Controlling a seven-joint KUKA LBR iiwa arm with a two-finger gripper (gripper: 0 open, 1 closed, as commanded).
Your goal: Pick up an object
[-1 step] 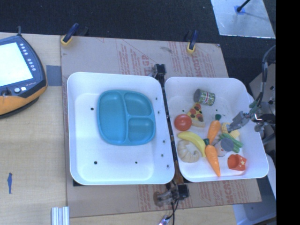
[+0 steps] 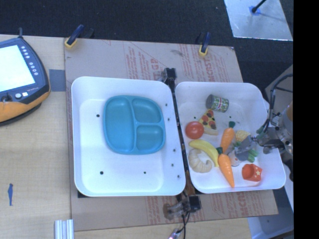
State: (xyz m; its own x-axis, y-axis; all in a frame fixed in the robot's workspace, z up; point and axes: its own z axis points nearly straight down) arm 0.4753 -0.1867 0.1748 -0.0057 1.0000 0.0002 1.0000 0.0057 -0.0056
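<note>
Hand (image 2: 250, 146) low at right bin (image 2: 259, 94) edge, over a grey toy (image 2: 242, 148) beside carrots (image 2: 227, 153); grip state can't tell. Blue tray (image 2: 133, 124) in left bin (image 2: 84, 148).

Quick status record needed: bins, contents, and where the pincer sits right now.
left bin: blue divided plate
right bin: can, pizza slice, tomato, banana, croissant, two carrots, red pepper
pincer: low at the right bin's right side, beside the upper carrot
finger state: unclear
off the bins: handheld control tablet, far left
</note>
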